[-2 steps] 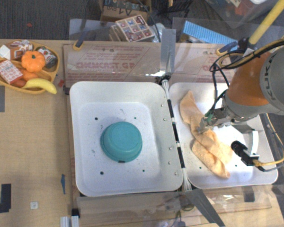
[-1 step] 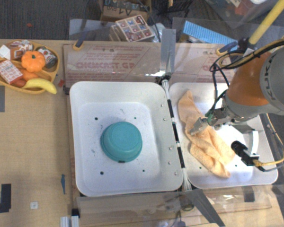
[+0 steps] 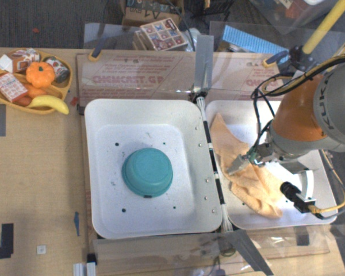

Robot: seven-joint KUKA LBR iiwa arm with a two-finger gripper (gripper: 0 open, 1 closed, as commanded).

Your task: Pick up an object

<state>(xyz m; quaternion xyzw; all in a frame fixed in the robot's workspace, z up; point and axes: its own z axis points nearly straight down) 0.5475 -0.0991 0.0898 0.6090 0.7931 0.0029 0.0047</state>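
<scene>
- Nearest the camera lie two white bins side by side: the left bin (image 3: 98,119) and the right bin (image 3: 241,111)
- One teal bowl (image 3: 148,172) sits upside down near the middle of the left bin, by itself
- One tan cloth (image 3: 250,180) lies crumpled in the right bin, running from close to the bin's left wall toward its front
- One gripper (image 3: 240,164), mine, is down over that cloth, its tip at the folds; whether my jaws are apart or together I cannot tell, since the view is too small and blurred there
- One arm of mine reaches in from the right, its orange band (image 3: 296,119) above the wrist, over the right bin
- One yellow tray (image 3: 0,91) rests at the bench's far left, well apart from both bins, holding one banana (image 3: 49,103), one small orange pumpkin (image 3: 40,73) and a few small boxes
</scene>
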